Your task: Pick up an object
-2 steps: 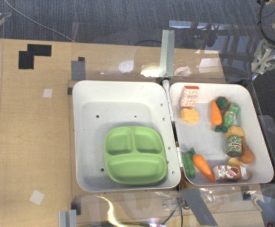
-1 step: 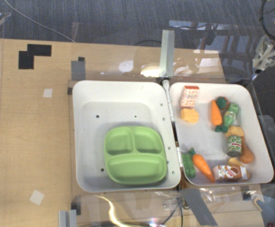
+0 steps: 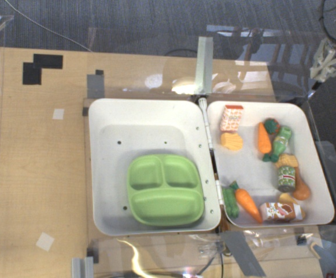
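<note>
Green tray nearly touches left bin's front wall.

Right bin holds all loose items. Far-left corner: red-and-white carton, lying flat, with a yellow-orange round piece just near of it. Centre-far: orange carrot, lengthwise near-to-far, touching a green bottle on its right; a dark red-green item sits at their far end. Right side: a can with green label, upright or slightly tilted, a yellowish piece at its far end and an orange item beside it at right. Near edge: second carrot, diagonal, with a green vegetable along its left. Near-right: bottle with red label on its side.

Left bin: green three-compartment tray, flat, near-centre.
</note>
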`<state>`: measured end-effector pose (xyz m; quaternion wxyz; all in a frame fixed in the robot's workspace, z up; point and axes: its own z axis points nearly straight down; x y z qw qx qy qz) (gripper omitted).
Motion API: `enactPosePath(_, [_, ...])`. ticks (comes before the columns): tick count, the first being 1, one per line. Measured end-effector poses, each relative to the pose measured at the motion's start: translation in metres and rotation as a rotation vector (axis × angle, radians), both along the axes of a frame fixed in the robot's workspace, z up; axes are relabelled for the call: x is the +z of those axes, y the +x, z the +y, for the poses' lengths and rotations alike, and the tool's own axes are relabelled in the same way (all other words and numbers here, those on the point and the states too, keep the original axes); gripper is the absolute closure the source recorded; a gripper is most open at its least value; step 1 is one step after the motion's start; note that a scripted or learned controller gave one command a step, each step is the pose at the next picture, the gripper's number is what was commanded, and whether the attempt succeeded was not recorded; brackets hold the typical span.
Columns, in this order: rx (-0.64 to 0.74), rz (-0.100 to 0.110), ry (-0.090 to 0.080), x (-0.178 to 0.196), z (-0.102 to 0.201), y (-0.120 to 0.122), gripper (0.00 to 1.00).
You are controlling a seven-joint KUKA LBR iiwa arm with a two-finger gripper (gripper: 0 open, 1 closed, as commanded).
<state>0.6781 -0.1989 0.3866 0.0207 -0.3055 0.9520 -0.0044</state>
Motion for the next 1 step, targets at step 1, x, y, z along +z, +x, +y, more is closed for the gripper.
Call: enactPosePath(1, [-0.001, -0.01, 0.002, 0.0125, 0.0012, 0.0022, 1.0])
